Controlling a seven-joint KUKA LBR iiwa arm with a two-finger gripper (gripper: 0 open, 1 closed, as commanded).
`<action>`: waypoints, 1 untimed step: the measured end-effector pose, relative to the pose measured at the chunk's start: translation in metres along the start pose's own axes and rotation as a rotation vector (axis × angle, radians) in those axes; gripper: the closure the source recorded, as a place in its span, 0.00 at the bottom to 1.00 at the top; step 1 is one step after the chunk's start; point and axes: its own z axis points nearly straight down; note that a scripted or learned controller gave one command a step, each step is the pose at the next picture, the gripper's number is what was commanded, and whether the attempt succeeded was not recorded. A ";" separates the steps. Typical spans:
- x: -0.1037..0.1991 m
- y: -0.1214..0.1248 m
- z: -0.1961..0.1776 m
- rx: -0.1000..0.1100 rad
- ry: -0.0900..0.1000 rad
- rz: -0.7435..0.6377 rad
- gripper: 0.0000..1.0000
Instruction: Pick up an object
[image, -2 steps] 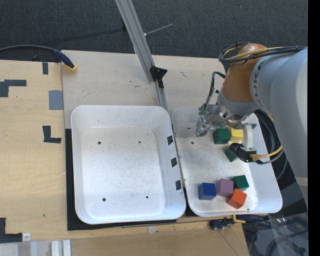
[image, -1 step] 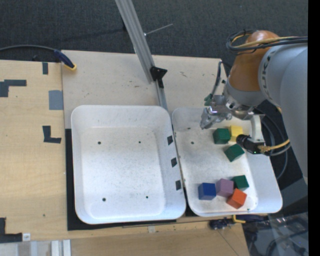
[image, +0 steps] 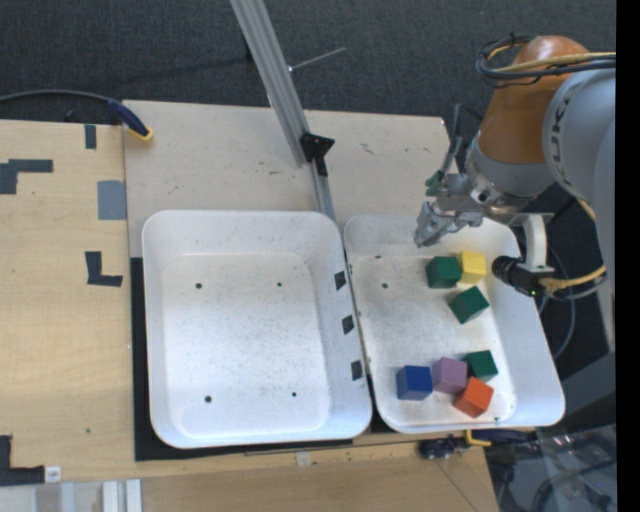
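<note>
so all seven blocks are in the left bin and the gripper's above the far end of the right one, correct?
Not quite. The camera view shows all seven blocks, from the yellow block to the orange block, in the right bin, not the left bin. The gripper is indeed above the right bin's far end.

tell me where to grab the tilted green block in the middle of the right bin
Grip the green block across two opposite flat side faces, coming straight down from above. It sits alone, turned diagonal to the right bin walls, so the gripper would likely need rotating to match.
</note>
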 end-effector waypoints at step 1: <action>0.000 0.001 -0.054 -0.001 0.000 0.000 1.00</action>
